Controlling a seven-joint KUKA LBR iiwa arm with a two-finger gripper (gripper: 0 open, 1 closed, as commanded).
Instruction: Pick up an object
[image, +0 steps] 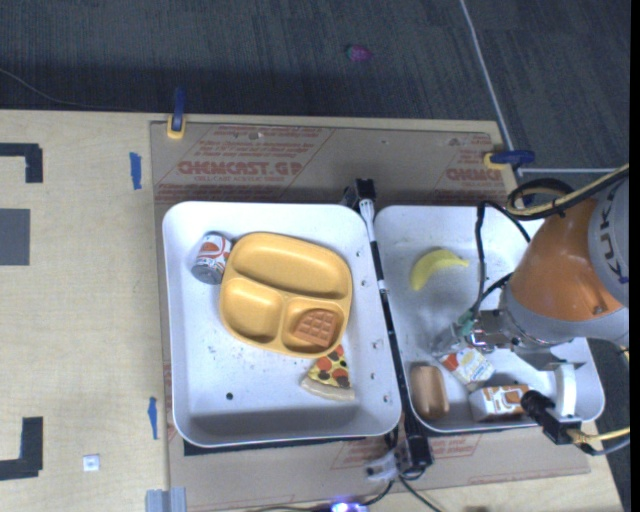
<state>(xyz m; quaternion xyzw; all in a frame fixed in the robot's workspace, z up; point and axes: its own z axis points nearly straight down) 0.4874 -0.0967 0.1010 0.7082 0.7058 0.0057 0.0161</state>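
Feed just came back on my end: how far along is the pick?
Nothing looks picked yet. The arm's gripper is low in the right bin, over a small packet near the hot dog; whether it grips anything can't be told. The banana lies untouched. Still left: a confirmed grasp and lift.

We read red lettering "CHEMCAST GP" on the brown board (240, 160) under the bins, the same red print partly cut off at its right corner, "KU" on the arm (622, 232), packet labels too small for us to read
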